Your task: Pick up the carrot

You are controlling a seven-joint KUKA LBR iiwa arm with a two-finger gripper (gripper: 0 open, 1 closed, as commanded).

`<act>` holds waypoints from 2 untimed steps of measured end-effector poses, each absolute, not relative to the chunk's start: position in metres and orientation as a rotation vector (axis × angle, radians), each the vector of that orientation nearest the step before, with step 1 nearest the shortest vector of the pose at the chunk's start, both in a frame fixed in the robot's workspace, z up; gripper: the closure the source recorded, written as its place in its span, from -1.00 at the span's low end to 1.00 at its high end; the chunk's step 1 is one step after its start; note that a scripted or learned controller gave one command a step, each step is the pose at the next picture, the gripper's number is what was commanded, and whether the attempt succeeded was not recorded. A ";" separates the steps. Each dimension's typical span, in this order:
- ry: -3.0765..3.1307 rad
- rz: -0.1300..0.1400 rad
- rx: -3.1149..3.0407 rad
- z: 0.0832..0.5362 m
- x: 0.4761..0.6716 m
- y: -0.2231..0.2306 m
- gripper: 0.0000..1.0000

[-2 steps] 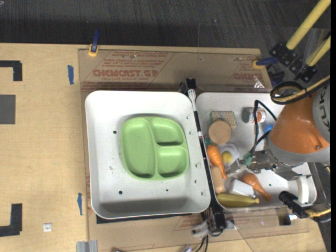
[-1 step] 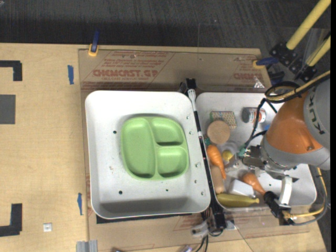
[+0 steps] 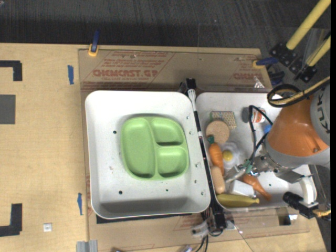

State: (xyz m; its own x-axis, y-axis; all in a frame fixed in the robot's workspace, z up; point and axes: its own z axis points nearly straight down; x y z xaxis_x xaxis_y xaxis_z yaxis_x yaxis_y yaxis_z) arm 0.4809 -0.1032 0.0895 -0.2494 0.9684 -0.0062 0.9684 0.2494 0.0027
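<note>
The carrot [image 3: 216, 154], orange with a green top, lies near the left wall of the right bin [image 3: 242, 100], pointing toward the front. My gripper [image 3: 245, 168] hangs low over the middle of that bin, just right of the carrot and a short way apart from it. Nothing is visibly held in it. A second orange, tapered piece [image 3: 257, 187] lies right below and in front of the gripper. The arm's orange band [image 3: 294, 133] hides the bin's right part.
Around the carrot lie a round tan biscuit [image 3: 218, 130], a small yellow ball [image 3: 228, 155], a tan bread stick [image 3: 218, 179] and a yellow banana [image 3: 237, 199]. A speckled pad [image 3: 224, 118] sits at the back. The left bin [image 3: 100, 140] holds a green divided plate [image 3: 137, 148].
</note>
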 end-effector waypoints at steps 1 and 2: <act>2.405 0.013 2.012 0.189 0.572 -0.029 -1.00; 2.692 -0.002 1.630 0.185 0.531 0.010 -1.00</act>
State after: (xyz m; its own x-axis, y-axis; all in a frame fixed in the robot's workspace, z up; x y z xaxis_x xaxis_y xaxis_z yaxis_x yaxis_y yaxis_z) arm 0.5312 0.0104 0.1845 -0.4633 0.8862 0.0041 0.8862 0.4633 -0.0037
